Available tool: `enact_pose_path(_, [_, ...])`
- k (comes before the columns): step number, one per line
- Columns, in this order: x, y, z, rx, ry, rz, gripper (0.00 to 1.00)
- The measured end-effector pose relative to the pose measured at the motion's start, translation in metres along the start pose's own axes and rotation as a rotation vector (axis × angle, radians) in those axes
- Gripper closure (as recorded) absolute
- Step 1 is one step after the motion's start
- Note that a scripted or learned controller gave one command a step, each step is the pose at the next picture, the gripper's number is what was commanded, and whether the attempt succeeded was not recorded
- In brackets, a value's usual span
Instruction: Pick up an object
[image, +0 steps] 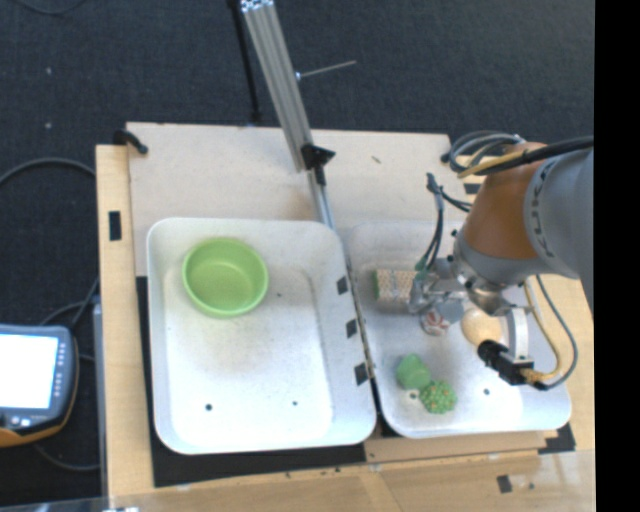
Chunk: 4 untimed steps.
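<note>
arm (520, 215) reaching into the right bin (545, 405) | gripper (432, 305) down near a small patterned block (393, 285) | grip: honestly can't tell | two green lumps (425, 385) lying loose closer to the front | green bowl (225, 277) sitting in the left bin (250, 400)

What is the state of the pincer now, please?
Pincer: cannot be told; it is low in the right bin.

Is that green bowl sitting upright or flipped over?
Upright. The green bowl in the left bin shows its open mouth, rim and hollow inside to the camera.
</note>
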<state>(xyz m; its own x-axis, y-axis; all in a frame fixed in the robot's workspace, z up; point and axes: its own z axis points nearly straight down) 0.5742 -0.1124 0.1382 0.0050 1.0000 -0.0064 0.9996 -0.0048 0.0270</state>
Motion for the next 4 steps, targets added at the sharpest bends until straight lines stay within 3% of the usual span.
enact_pose_path(1, [0.002,0.002,-0.064,0.019,0.005,-0.008,1.00])
enact_pose_path(2, [0.010,0.008,-0.122,0.018,0.005,-0.009,1.00])
enact_pose_path(3, [0.009,0.009,-0.145,0.023,0.006,-0.009,1.00])
enact_pose_path(4, [0.063,0.010,-0.128,0.027,0.007,-0.011,1.00])
